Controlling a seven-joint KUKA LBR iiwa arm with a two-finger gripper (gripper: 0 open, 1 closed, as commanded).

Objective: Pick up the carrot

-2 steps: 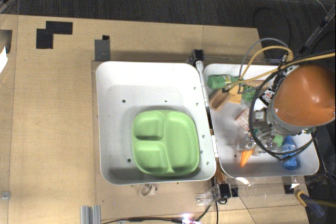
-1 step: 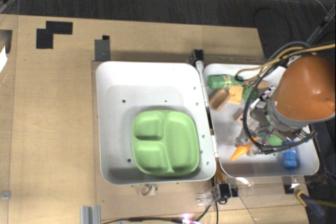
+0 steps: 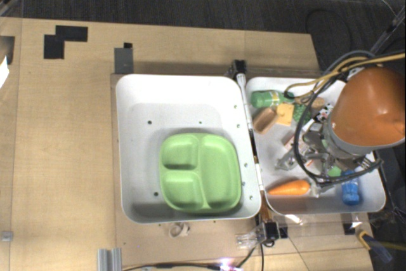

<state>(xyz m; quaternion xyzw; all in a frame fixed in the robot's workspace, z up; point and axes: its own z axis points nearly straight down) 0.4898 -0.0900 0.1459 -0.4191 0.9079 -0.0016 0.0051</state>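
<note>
While I watch from the overhead camera, the gripper (image 3: 315, 158) hangs low in the right bin (image 3: 374, 203), under the orange wrist band (image 3: 371, 108) and a tangle of cables, and I cannot tell from here whether it is parted or closed, or whether it touches anything. Nothing is visibly held.

The carrot (image 3: 290, 188) lies flat along the bin's near wall, at about seven o'clock from the gripper, just beside it, tip pointing toward the divider.

My worry: with the carrot tucked so close to the wall and corner, a descent could catch the bin rim or pinch only the thin end, and the carrot could roll or squirt away.

Clutter adds risk. A blue object (image 3: 350, 192) sits at four o'clock, near the tool, and a nudge could push it into the carrot.

Further out, at eleven o'clock, a green bottle (image 3: 265, 99) and a brown block (image 3: 265, 118) rest by the far wall. Well apart at nine o'clock, the left bin (image 3: 136, 108) carries a green divided plate (image 3: 200, 170).
</note>
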